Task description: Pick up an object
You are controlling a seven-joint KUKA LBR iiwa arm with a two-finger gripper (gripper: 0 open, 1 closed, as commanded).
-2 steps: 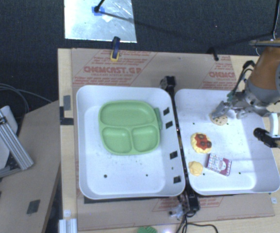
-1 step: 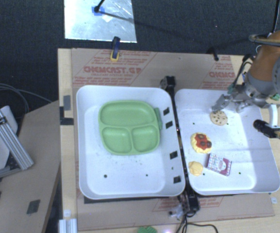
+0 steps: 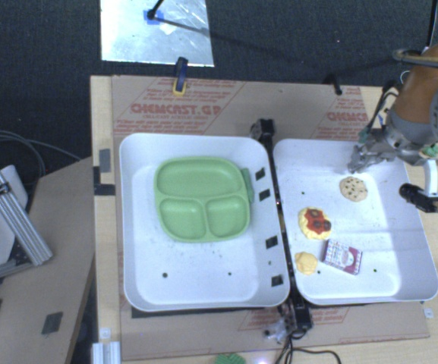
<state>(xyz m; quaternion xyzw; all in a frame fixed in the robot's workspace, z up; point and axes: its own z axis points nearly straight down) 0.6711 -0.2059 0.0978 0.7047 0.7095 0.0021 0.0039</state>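
Cookie (image 3: 353,189) lies in the right bin's (image 3: 412,275) upper half, just below my gripper (image 3: 361,160). I cannot tell its state. I judge this the approach; next I must descend squarely over it.

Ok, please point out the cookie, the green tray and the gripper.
cookie (image 3: 353,189), camera view, middle of its top.
green tray (image 3: 202,198), camera view, divider between its compartments.
gripper (image 3: 357,162), camera view, between its fingertips.

Green divided tray (image 3: 202,199) in left bin (image 3: 139,279), foil sheet (image 3: 155,21) beyond.
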